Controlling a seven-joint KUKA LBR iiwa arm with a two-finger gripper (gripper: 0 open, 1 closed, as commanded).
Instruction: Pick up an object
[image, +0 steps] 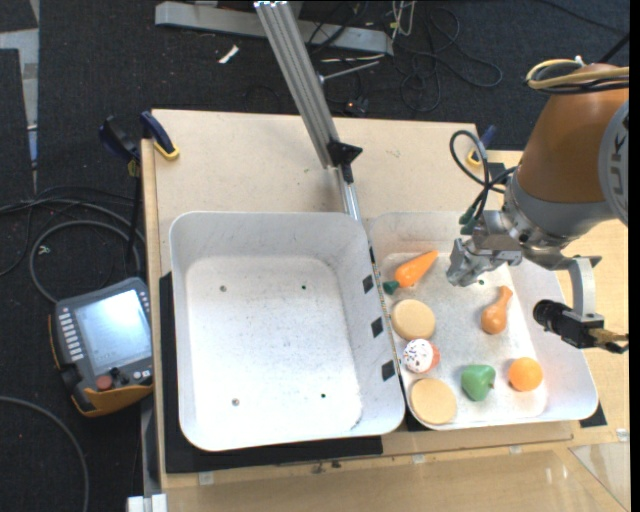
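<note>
The right bin (570, 400) holds several toy foods. An orange carrot (415, 268) lies near its back left, with a tan round bun (413, 319) below it. A white speckled ball (418, 355) and a flat tan disc (434, 400) sit nearer the front. A green pepper (478, 381) and an orange fruit (525, 374) rest at the front right. An orange drumstick-shaped piece (495, 312) lies mid-bin. My gripper (466, 272) hangs over the bin's back middle, between the carrot and the drumstick piece, with nothing visibly in it.
The left bin (200, 250) stands beside the right one, its shared wall marked with black clips. A slanted metal rail (305, 85) crosses the bench at the back. A teach pendant (105, 340) lies off the bench at left.
</note>
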